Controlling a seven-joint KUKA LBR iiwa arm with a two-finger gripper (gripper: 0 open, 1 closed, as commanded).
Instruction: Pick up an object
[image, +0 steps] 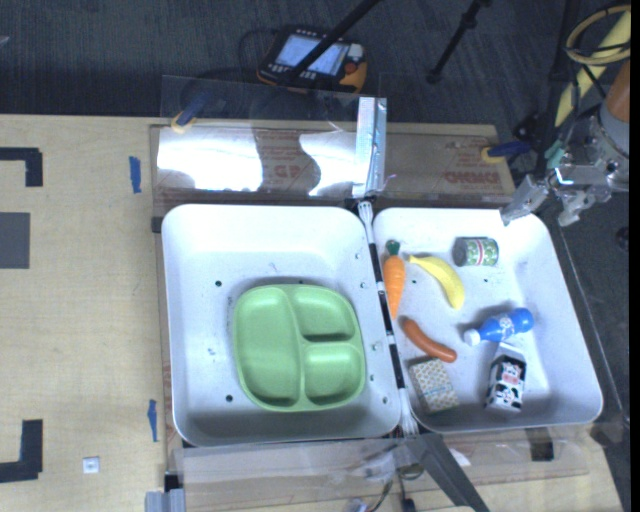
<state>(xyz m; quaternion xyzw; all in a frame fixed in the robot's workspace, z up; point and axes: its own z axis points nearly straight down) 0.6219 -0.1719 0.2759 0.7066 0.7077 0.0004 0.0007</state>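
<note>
Can (476, 251) near gripper (548, 200), apart.

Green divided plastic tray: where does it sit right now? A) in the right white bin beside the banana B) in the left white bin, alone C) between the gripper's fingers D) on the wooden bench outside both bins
B: the green divided plastic tray lies flat on the floor of the left white bin, while the yellow banana lies in the right white bin.
</note>
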